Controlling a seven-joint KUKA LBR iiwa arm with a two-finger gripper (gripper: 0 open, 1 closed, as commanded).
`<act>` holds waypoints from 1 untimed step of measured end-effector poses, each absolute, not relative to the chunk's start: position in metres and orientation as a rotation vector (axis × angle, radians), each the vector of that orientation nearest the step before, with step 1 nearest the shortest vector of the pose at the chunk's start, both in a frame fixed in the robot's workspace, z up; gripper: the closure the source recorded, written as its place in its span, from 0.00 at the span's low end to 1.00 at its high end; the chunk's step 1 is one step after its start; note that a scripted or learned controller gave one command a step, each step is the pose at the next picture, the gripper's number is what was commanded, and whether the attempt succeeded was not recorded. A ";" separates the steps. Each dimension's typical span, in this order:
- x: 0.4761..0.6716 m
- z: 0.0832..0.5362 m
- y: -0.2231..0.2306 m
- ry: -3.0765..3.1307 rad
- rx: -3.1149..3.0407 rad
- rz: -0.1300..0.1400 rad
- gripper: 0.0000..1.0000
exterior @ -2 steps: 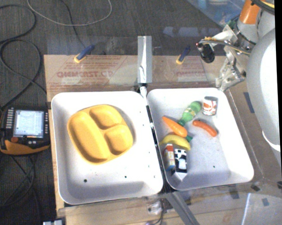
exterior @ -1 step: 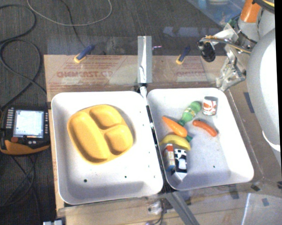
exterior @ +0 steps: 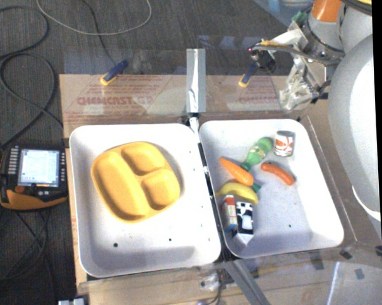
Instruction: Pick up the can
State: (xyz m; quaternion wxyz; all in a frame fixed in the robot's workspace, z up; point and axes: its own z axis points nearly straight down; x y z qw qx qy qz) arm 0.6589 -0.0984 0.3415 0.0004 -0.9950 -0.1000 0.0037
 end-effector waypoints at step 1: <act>0.660 0.346 -0.100 -0.309 -3.125 0.023 1.00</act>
